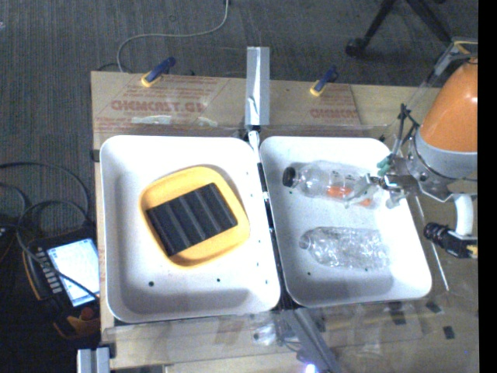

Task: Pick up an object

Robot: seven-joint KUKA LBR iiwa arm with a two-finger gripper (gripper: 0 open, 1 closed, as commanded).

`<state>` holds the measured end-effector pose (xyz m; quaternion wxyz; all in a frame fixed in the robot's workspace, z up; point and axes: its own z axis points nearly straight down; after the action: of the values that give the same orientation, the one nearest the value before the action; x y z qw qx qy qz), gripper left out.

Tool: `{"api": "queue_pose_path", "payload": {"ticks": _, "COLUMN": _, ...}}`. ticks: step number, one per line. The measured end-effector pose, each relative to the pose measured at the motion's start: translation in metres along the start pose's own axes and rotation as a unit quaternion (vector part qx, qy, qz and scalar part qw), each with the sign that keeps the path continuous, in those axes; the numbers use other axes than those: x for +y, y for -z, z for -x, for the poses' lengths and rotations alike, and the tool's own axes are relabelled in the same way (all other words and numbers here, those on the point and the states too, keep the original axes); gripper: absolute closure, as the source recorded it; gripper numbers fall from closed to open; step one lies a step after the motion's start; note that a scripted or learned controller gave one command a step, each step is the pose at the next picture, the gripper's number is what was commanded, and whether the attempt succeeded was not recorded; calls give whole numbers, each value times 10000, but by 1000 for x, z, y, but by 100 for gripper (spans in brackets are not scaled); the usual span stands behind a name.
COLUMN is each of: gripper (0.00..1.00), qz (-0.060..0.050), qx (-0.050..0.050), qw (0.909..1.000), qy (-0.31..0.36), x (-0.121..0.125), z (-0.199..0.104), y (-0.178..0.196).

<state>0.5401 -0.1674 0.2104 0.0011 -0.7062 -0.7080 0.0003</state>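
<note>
Finding the two-finger gripper (386,179) hanging low at the right rim of the right shallow white bin (404,286), under the grey arm with its orange band (458,107). Seeing, just to the gripper's left and seemingly touching it, the clear plastic bottle with an orange label (330,183), lying on its side with its dark cap pointing away from the gripper. Seeing nearer the camera from the gripper, and apart from it, a crumpled clear plastic bottle (345,247), also lying flat. Counting two bottles in this bin. Noting well to the gripper's left, past a grey metal post (257,84) rising between the bins, the left shallow white bin (124,286) holding one yellow rounded tray with a black ribbed insert (194,216). Counting two blue-and-yellow clamps (158,71) on the brown cardboard sheet (178,107) beyond the bins. Noting a handheld screen unit (66,266) on the floor far to the left. Failing to tell whether the gripper is apart, together or clamped on anything, its tip blurring into the clear bottle's glare. Losing the arm's upper part off the right edge.
</note>
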Motion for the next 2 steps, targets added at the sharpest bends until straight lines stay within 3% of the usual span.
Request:
{"api": "queue_pose_path", "payload": {"ticks": 1, "gripper": 0, "qz": 63, "qx": -24, "qw": 9999, "qy": -79, "x": 67, "z": 9, "y": -57}}
{"api": "queue_pose_path", "payload": {"ticks": 2, "gripper": 0, "qz": 10, "qx": -14, "qw": 9999, "qy": 112, "x": 68, "z": -40, "y": -52}}
